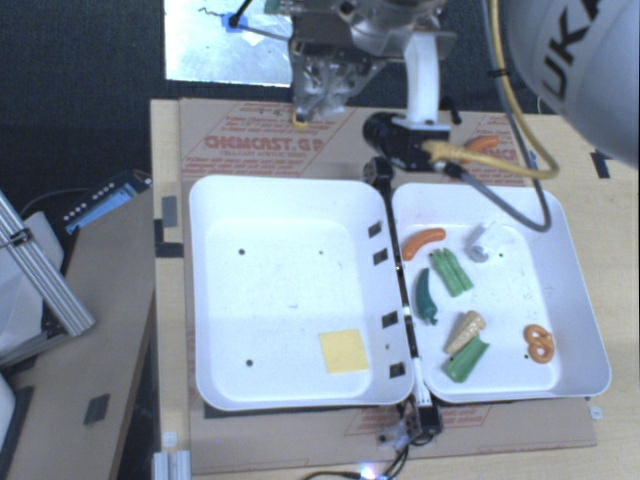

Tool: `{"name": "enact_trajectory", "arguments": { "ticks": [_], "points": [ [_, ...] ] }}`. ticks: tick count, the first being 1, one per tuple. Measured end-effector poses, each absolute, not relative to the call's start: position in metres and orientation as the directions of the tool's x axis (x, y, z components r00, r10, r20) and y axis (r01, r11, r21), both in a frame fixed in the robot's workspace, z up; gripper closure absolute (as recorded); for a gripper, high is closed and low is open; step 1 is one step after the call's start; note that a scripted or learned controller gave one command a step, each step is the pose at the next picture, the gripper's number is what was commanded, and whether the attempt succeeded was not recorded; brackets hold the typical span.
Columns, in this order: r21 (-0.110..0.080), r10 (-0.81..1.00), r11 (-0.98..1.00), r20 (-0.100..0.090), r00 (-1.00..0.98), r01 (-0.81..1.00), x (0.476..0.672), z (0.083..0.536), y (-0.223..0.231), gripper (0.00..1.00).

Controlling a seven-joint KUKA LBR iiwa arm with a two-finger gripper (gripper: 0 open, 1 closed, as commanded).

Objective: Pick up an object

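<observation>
My gripper (pixel 322 93) hangs high above the far edge of the left bin (pixel 215 268), over the cardboard, with nothing visible in it. The left bin holds a yellow square slice (pixel 344 351) near its front right corner. In the right bin (pixel 575 298) lie an orange sausage (pixel 422 241), a ridged green piece (pixel 450 271), a dark green pepper (pixel 426 296), a pale clear piece (pixel 480 243), a tan cone (pixel 464 330), a green block (pixel 466 360) and a small pretzel (pixel 540 344).
Both bins rest on a cardboard sheet (pixel 250 140). A small yellow bit (pixel 300 121) lies on it under the gripper. An orange piece (pixel 484 144) lies behind the right bin. A yellow cable (pixel 510 88) loops down over the right bin's far side.
</observation>
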State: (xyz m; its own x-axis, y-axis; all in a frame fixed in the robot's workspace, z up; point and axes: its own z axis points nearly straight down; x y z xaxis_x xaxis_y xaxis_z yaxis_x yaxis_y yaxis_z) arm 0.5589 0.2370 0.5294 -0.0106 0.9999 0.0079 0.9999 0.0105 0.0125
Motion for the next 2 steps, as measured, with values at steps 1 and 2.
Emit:
{"name": "enact_trajectory", "arguments": {
  "ticks": [1, 2],
  "points": [
    [0.005, 1.000, -0.004, -0.001, 0.004, 1.000, 0.672, 0.534, 0.205, 1.00],
    [-0.002, 1.000, -0.006, -0.002, 0.006, 1.000, 0.644, 0.503, 0.124, 1.00]
  ]
}}
